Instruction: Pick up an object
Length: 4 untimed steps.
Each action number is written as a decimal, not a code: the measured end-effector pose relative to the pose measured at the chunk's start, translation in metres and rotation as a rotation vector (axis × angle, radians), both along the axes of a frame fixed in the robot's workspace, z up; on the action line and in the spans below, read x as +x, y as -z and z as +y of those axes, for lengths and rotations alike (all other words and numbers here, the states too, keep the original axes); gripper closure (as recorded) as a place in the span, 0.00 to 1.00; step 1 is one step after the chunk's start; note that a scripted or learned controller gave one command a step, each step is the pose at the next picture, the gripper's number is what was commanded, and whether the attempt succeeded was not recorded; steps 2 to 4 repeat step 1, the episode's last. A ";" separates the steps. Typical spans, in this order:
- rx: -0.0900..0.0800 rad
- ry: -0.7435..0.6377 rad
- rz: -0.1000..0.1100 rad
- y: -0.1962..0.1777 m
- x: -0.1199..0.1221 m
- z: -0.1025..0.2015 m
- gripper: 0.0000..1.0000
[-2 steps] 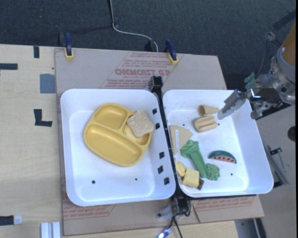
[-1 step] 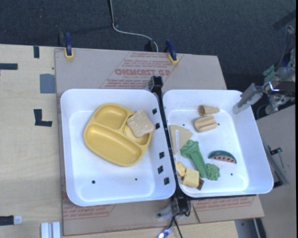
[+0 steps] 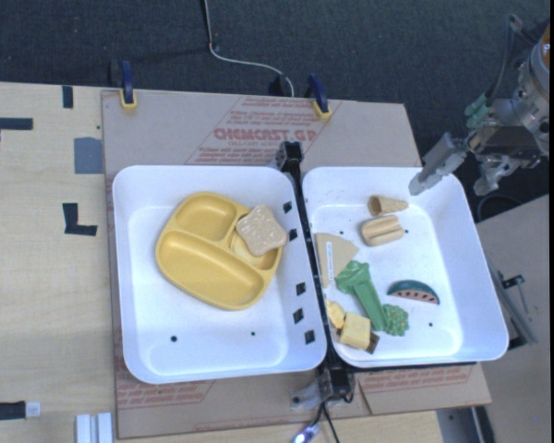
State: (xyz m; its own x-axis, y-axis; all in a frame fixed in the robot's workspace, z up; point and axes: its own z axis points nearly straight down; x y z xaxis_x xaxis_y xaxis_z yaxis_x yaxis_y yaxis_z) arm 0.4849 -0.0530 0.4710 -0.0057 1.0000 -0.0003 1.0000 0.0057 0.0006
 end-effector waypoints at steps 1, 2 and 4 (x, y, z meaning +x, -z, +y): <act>0.000 0.005 0.013 0.074 -0.001 0.012 0.00; 0.000 0.005 0.013 0.074 -0.001 0.012 0.00; 0.000 0.005 0.013 0.074 -0.001 0.012 0.00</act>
